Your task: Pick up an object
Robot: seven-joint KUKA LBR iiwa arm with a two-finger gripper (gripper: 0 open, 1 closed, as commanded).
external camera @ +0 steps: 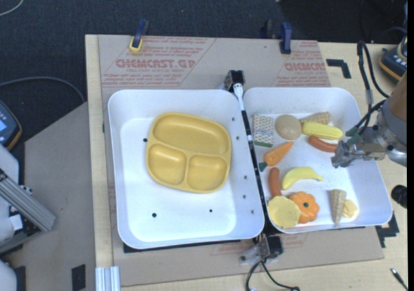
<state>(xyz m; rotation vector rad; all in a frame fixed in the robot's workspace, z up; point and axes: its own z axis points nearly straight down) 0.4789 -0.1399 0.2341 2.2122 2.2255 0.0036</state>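
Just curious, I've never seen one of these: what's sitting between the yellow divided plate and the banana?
In the camera view, between the yellow three-compartment plastic plate and the small yellow toy banana come the two white bins' adjoining rims, then a reddish toy sausage.

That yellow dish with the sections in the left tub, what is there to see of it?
The yellow divided plate looks like matte plastic, rounded at its corners, with one long section at the back and two smaller ones in front. It lies flat, right way up, slightly skewed, near the middle of the left white bin. Only the bin floor touches it.
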